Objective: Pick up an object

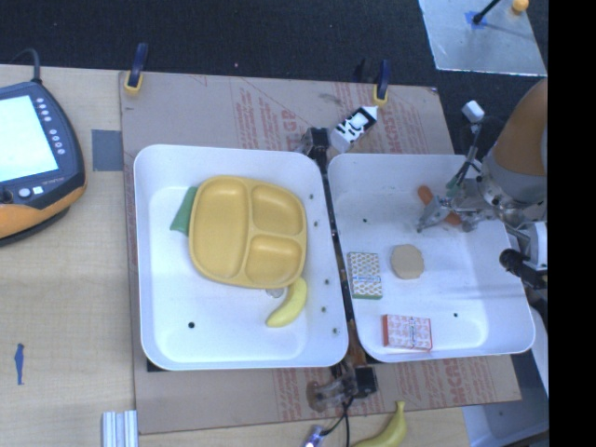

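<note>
Small orange piece (425, 194) lying on floor of right bin (484, 329), at abt 12 o'clock from bin centre, just beside gripper (447, 214), which sits low at abt 1 o'clock over a second orange bit (453, 218). Whether touching either: can't tell. Gripper open or closed: can't tell, too small and cluttered; nothing clearly gripped. Grey arm (521, 147) w/ orange band entering from 3 o'clock side. Elsewhere in same bin: round tan disc (407, 262) near centre, green-patterned box (364, 275) at 9 o'clock by the wall, red-patterned box (407, 331) at abt 7 o'clock, all apart from one another. Left bin (163, 343) touching right bin along shared edge; inside, yellow divided tray (248, 229) around centre to 12 o'clock, green item (182, 210) poking out from under it at 10 o'clock, banana (289, 305) at 5 o'clock just beside tray. Outside bins: second banana (389, 428) on bench at bottom edge, black-and-white item (354, 126) above the bins' seam, blue clamps (136, 68) on the cardboard's top edge, handheld screen unit (33, 156) far left.
</note>
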You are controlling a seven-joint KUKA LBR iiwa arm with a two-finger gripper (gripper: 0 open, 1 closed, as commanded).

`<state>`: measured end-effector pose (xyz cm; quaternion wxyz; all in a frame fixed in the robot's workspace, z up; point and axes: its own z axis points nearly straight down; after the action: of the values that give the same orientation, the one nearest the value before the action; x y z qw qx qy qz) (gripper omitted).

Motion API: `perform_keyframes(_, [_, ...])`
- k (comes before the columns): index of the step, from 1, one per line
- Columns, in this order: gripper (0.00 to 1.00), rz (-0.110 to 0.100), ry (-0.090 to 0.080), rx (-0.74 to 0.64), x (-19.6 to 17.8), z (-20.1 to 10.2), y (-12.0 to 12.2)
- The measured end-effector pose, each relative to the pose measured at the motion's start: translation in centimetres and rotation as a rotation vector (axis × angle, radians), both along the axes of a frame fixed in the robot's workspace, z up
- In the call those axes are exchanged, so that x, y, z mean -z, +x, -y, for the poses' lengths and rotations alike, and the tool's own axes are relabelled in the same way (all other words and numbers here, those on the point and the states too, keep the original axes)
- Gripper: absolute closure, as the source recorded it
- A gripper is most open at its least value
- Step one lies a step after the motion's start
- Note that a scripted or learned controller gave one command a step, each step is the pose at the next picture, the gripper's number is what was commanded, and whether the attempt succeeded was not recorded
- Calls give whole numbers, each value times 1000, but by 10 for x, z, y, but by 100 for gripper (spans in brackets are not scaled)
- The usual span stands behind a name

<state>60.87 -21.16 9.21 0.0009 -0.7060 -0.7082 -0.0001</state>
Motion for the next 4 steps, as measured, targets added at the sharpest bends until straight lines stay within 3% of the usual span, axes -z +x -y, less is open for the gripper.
perform_keyframes(1, [0,0,0,0,0,-34,48])
perform_keyframes(2, [0,-3,-2,-2,1,-51,-36])
perform_keyframes(3, [0,1,0,0,-21,-80,40])
perform_keyframes(4, [0,-2,0,2,0,-53,25])
